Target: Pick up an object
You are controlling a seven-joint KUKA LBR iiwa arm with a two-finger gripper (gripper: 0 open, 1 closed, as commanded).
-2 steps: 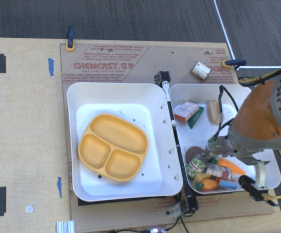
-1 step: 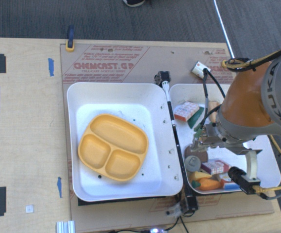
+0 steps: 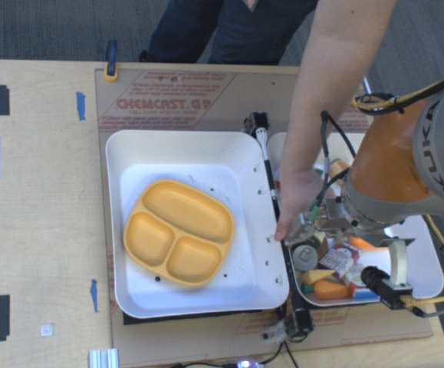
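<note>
Pale wood bench [image 3: 37,228] carries a sheet of printed cardboard with two white bins on it. The left bin [image 3: 118,152] holds a yellow divided plate [image 3: 179,232] and nothing else of note. The right bin [image 3: 432,278] holds a small heap at its near left corner: a round grey-topped piece [image 3: 305,257], a red-and-white packet [image 3: 340,261] and an orange piece [image 3: 329,288].

The robot's arm [image 3: 390,167] hangs over the right bin with the hand [image 3: 325,222] low, just above and behind the heap. A person's arm [image 3: 321,113] also reaches down into that bin, right beside the hand.

By the look of it nothing has been lifted: every piece appears to lie in the bin, and none can be seen in the hand. Whether the hand is wide or narrow cannot be told, since the wrist and the person's arm hide it. The whole pick seems left to do: settle on one piece, close on it and raise it
</note>
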